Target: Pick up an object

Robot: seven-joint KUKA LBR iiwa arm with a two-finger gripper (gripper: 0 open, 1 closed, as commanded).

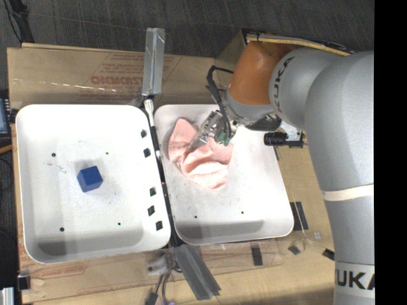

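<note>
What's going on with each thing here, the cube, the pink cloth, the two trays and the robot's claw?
Blue cube: sitting flat in the left tray, untouched.
Pink cloth: crumpled in the right tray, with the claw at its upper edge.
Left tray: level on the bench, holding the cube.
Right tray: level beside it, holding the cloth.
Claw: down at the cloth; grip unclear.

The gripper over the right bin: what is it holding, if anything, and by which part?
It cannot be told: the gripper sits at the upper edge of the pink cloth.
</note>
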